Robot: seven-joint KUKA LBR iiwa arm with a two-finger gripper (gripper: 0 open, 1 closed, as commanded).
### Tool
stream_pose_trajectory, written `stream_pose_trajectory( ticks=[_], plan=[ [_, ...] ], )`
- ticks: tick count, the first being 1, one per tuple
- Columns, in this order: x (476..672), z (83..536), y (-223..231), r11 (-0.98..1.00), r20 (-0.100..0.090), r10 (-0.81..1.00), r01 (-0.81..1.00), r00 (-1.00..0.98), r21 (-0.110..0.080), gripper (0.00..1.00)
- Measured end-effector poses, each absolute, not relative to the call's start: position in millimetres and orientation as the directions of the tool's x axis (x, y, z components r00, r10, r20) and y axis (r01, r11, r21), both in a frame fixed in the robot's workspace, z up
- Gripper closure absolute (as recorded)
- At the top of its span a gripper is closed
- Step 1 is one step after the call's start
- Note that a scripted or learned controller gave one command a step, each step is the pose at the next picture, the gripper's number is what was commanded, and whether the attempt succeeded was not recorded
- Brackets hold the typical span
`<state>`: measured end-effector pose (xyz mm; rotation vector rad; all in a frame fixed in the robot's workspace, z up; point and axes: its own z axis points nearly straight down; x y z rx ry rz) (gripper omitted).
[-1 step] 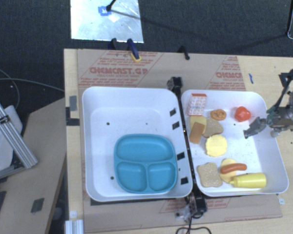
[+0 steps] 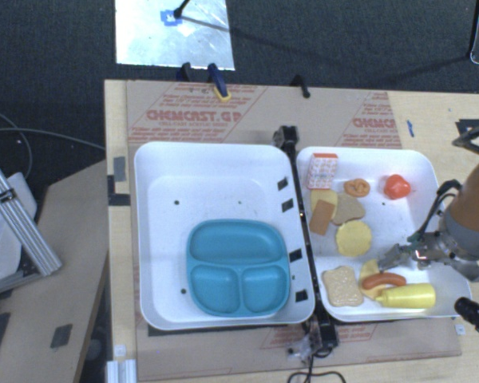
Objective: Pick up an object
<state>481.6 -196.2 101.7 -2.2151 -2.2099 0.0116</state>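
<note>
Tool (image 2: 401, 255) over right bin's (image 2: 431, 164) near-right part — finger spread can't be told. Hot dog (image 2: 382, 280) lies just below-left, long axis left-right — closest candidate.

The arm (image 2: 471, 214) is grey at the wrist with an orange-brown band above it. A thin black cable loops off its left side. Its hand (image 2: 399, 255) is dull metal-grey, with a small reddish glint near the base.
</note>
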Motion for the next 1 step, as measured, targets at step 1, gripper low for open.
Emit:
stream_pose_trajectory(
  ticks=[1],
  plan=[
    [487.6, 119.9, -195.9, 0.002, -0.001, 1.0, 1.0, -0.002, 0.004, 1.0]
  ],
)
